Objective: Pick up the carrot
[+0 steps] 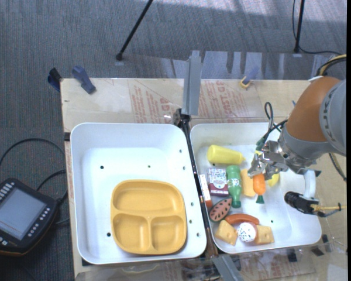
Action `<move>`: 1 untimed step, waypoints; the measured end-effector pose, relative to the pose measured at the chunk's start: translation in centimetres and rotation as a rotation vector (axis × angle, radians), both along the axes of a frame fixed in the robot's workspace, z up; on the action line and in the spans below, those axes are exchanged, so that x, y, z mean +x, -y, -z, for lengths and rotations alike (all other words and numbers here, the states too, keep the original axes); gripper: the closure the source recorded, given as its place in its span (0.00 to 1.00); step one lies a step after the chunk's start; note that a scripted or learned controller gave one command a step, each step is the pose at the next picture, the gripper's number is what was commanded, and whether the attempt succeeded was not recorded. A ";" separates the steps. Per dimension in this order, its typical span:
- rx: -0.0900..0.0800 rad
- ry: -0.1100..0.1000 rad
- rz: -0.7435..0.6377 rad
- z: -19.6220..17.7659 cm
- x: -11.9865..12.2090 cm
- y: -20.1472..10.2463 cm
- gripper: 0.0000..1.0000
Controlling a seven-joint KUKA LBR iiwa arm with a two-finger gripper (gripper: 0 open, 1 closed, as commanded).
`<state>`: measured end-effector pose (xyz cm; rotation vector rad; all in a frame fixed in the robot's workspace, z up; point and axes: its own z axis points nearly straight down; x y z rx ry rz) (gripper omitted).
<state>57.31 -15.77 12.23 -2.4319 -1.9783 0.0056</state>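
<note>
Carrot [258, 185] just under fingers [262, 164]

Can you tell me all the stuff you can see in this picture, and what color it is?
bins: 2, white, side by side on the bench
tray: 1, yellow, three compartments, in the left bin
carrot: 1, orange with a green end, right bin, right below the claw
bottle: 1, green, right bin, left of the carrot
yellow toy: 1, yellow, back of the right bin
sausage: 1, red, front of the right bin
ball: 1, white with specks, front of the right bin
tablet: 1, dark with a grey screen, on the floor at left
arm: 1, grey and orange, reaching in from the right
claw: 1, metal, over the carrot
</note>
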 end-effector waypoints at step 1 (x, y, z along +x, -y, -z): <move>-0.001 0.005 -0.098 -3.8 -3.9 -2.9 1.00</move>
